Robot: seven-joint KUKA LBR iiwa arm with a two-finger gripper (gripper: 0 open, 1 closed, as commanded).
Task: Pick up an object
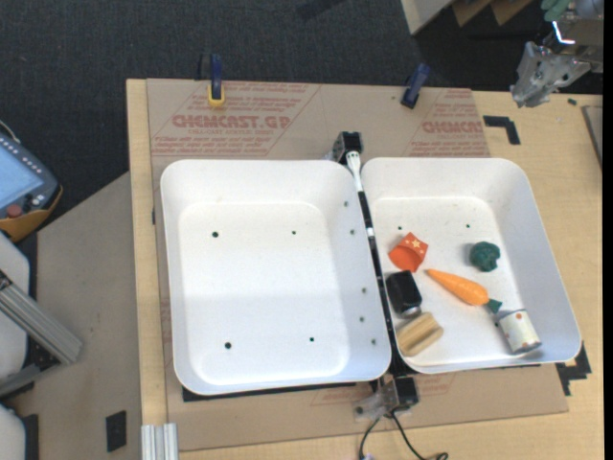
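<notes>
While grey metal gripper [542,73] is parked high, state unreadable, glossy orange plastic carrot [458,287] far below; slip risked on rounded taper.

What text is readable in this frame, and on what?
"CHEMCAST GP" in red, on the brown protective sheet behind the left bin; the last letters are blurry.
The same red print, partly cut off and too faint to read in full, on the sheet behind the right bin.
Smaller red lines under both prints: too small to read.
Items in the right bin: no legible text.
</notes>
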